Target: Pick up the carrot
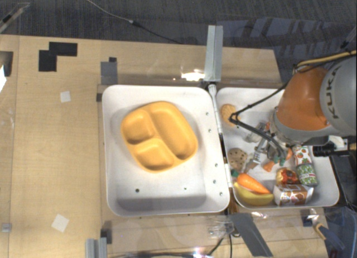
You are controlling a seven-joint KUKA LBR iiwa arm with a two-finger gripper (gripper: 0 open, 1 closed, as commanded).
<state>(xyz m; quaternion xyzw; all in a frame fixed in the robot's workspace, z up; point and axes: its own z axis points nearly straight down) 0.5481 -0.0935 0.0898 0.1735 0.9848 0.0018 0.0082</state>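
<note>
We saw the carrot (252,184) lying in the right bin (332,194) near its front-left corner, resting on a banana (254,197), just below and left of the jaws (262,153) and apart from them. We could not tell whether the jaws were open or closed. A cookie (237,157) sat beside them, and packets (295,181) lay to the right. The left bin (162,201) held a yellow divided plate (159,135). Both bins rested on a wooden table (50,156), dark carpet (139,0) beyond

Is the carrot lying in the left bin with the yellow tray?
No, the carrot lies in the right bin, on a banana near its front edge.
</note>
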